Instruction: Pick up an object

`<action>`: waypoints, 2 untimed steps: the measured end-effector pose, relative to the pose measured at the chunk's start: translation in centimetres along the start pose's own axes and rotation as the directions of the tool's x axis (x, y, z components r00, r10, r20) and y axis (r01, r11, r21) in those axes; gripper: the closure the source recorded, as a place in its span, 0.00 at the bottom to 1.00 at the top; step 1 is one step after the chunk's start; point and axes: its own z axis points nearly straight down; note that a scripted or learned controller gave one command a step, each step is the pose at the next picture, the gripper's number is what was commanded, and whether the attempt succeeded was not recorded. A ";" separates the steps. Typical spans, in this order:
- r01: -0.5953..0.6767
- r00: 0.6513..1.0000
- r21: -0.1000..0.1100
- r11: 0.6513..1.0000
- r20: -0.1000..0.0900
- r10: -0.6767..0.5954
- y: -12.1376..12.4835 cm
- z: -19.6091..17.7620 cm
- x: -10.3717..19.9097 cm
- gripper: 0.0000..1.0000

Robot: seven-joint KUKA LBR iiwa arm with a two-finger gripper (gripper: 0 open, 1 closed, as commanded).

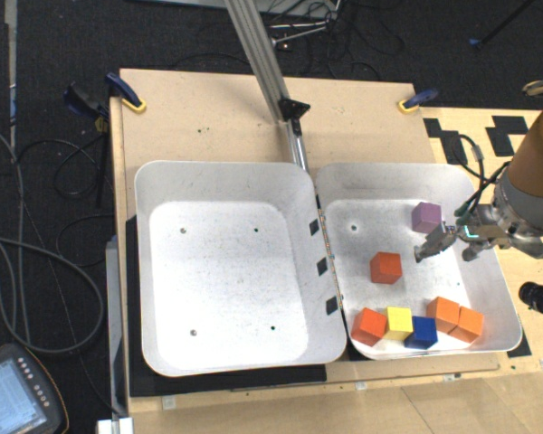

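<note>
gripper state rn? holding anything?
Gripper: over the right bin, beside the purple block; nothing visibly held, open or shut cannot be told.

High fixed camera (slanted) overlooking both bins.

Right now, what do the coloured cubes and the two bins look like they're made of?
Cubes, such as the purple cube and red cube: probably foam or painted wood, matte, no glints. Right bin and left bin: likely moulded plastic or enamelled metal, smooth white, rounded corners.
</note>
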 end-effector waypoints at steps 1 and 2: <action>-0.002 1.000 -0.004 1.000 0.001 0.002 0.1 -0.2 0.0 0.00; -0.002 1.000 0.002 1.000 -0.001 0.002 -0.1 5.5 1.1 0.00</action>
